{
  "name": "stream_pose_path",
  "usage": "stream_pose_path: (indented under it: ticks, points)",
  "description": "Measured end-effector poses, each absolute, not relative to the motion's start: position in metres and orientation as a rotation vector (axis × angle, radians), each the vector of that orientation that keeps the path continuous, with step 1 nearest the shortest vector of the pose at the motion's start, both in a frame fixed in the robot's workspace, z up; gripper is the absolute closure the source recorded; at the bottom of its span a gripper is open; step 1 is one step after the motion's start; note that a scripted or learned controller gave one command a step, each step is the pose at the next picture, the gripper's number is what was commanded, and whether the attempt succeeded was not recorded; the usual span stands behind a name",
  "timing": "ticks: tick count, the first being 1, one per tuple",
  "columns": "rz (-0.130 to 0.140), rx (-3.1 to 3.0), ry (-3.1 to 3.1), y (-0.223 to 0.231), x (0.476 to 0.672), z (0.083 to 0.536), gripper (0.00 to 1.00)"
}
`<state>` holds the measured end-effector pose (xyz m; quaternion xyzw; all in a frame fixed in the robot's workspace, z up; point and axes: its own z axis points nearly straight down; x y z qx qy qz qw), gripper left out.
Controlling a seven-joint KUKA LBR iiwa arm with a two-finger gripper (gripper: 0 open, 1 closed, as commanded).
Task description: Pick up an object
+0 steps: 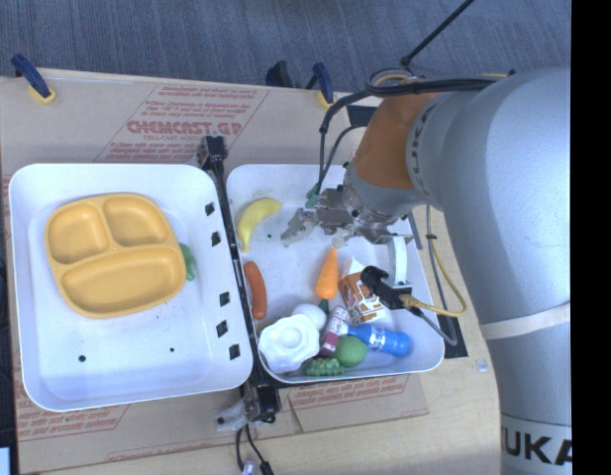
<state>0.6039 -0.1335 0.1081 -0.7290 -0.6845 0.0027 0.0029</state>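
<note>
Currently gripper (pixel 297 224) hung low inside right bin (pixel 285 178), nothing seen held; finger state cannot be told. Banana (pixel 254 218) just left of gripper, carrot (pixel 328 273) below-right. One isolated target advised, centred before closing.

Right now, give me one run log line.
gripper: over right bin, holding nothing | nearest: banana, carrot | left bin: yellow tray

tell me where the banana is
The banana lies in the right bin's upper left corner, near the divider, above the sausage.
</note>
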Motion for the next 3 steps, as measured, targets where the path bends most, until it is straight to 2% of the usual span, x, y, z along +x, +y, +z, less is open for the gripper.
stream_pose_path:
  ticks: [1,2,3]
  points:
    - [0.002,-1.851,-2.535,-0.170,0.582,0.092,0.00]
    - [0.004,-1.846,-2.538,-0.170,0.582,0.102,1.00]
    - [0.001,-1.836,-2.548,-0.134,0.571,0.193,1.00]
